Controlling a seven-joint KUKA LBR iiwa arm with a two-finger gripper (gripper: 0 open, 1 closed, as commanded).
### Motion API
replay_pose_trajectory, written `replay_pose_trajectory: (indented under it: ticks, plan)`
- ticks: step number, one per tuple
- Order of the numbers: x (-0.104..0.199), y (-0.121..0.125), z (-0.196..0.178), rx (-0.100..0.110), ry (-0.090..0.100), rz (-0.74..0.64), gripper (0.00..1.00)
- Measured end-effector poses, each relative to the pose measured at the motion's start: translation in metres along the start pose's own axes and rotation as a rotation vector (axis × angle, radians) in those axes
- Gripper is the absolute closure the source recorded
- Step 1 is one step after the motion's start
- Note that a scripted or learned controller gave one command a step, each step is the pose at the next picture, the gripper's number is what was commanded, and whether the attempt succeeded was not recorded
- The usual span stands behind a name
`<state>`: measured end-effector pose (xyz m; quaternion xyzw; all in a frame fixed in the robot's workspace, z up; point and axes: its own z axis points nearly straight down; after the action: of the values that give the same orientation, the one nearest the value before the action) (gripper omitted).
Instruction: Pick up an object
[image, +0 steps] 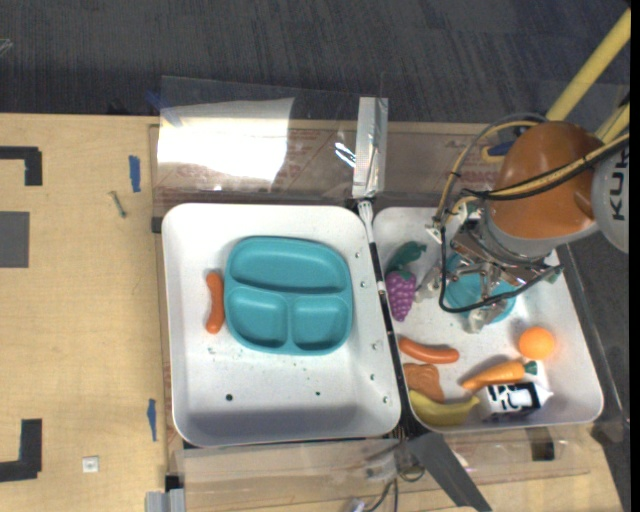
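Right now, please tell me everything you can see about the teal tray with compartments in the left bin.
The teal tray looks like smooth molded plastic with rounded corners. It has three compartments: one wide along the far side and two smaller on the near side, all without contents. It lies flat, open side up, near the middle of the left bin, resting on the bin's white floor. An orange sausage-shaped toy lies just beside its left edge; whether they touch cannot be told.

Grey arm (612, 205), orange band (glossy) (545, 190), black-yellow cables, metal pincer (480, 300).
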<state>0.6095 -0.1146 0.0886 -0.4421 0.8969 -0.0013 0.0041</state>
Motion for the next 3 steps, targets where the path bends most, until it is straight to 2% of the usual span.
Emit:
replay_pose_trajectory:
  ticks: [1,2,3]
  plan:
    - [-0.001,0.001,0.0,0.002,-0.001,-0.027,0.0]
    - [-0.001,0.007,0.0,0.003,0.0,0.003,0.0]
    - [-0.006,-0.007,0.0,0.001,-0.002,-0.062,0.0]
